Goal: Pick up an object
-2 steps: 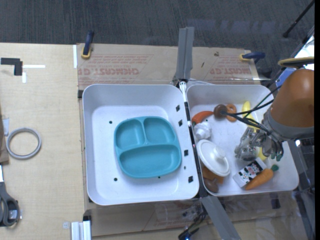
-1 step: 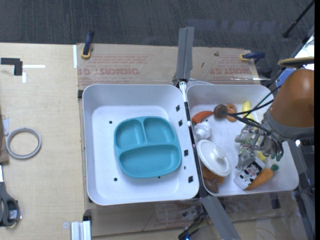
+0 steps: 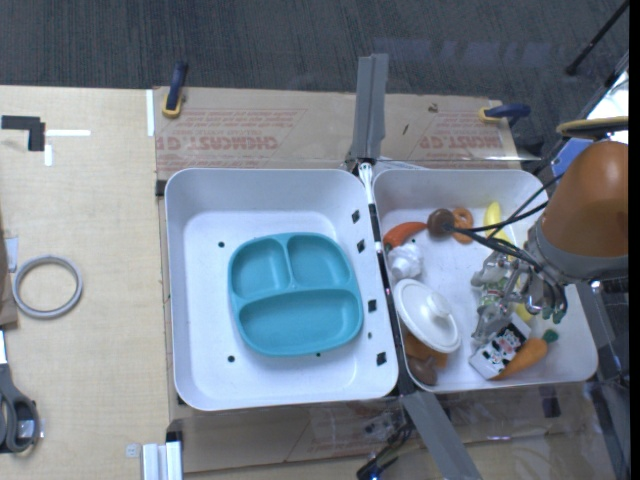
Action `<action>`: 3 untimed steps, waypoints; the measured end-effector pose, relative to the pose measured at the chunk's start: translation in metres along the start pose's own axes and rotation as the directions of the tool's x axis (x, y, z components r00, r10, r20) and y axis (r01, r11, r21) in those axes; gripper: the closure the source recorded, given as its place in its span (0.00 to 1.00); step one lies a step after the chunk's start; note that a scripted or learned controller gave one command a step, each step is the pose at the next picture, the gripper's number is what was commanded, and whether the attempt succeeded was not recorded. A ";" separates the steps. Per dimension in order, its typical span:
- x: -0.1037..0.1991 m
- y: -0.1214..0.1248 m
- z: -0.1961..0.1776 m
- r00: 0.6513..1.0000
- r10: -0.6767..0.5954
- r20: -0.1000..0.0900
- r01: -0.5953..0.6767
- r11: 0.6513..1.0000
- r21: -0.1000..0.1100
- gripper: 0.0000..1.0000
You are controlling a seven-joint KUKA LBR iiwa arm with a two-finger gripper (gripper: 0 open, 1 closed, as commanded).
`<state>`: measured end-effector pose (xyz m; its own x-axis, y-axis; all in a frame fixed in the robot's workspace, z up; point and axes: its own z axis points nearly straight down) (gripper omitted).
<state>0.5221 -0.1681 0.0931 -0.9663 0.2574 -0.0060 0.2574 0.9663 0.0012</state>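
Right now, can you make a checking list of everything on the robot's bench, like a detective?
Surface: pale wooden bench with cardboard under two white bins.
Left bin: holds a blue divided plate.
Right bin: crowded with small things.
Job's things: white lid, carrot, yellow piece, red piece, brown ball, small card.
Clutter: tape roll and scissors on the bench, outside the bins.
Gripper: low in the right bin, above the card; cannot tell how the jaws stand.
Cables: black ones run from the arm over the right bin.
Surroundings: dark floor, clamps at the cardboard's back edge.
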 end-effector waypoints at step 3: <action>-0.120 0.012 0.001 1.000 0.017 -0.001 -0.017 1.000 0.001 0.00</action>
<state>0.6411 -0.1877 0.0930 -0.9617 0.2741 -0.0055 0.2741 0.9617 0.0002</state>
